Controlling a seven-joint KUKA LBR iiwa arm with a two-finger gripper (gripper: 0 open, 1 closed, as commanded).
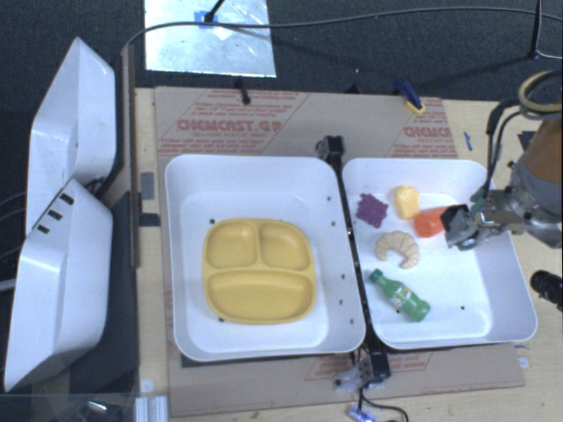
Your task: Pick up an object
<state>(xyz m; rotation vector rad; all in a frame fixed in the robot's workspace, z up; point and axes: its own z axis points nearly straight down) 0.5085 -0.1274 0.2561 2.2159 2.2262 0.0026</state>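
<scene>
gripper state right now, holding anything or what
gripper: low over the right bin, right beside the orange piece; open or closed cannot be told, and nothing shows held in it.

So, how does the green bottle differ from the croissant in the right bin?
The green bottle is green with a pale label, while the croissant is tan. The bottle is long and straight and lies on a slant; the croissant is curved like a crescent. The bottle lies nearer the bin's front edge, the croissant nearer the middle. Both lie in the right bin.
</scene>
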